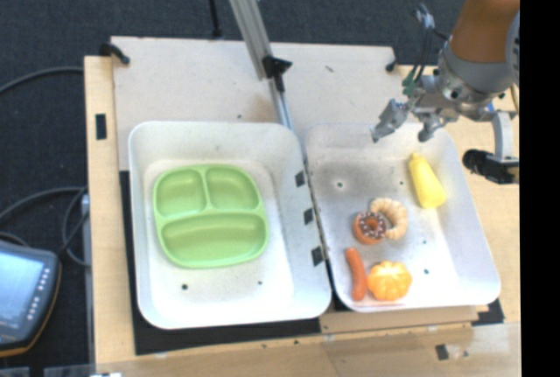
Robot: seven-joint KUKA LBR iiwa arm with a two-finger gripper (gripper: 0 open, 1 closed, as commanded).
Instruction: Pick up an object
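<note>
I see the gripper (pixel 404 127) with fingers spread, holding nothing, above the right bin's (pixel 337 158) far edge. Nearer lie a yellow piece (pixel 426 181), donut (pixel 381 221), carrot (pixel 356 273) and orange (pixel 388 281); the left bin (pixel 149 139) holds a green tray (pixel 210 214).

divided plate (pixel 210 215) in left bin (pixel 144 148), four toy foods (pixel 385 231) in right bin (pixel 472 218)

Your hand (pixel 405 122) hangs open over the right bin's (pixel 472 279) far edge, holding nothing. Below it lie a banana (pixel 426 182), donut (pixel 381 221), carrot (pixel 356 273) and orange (pixel 388 281).
</note>
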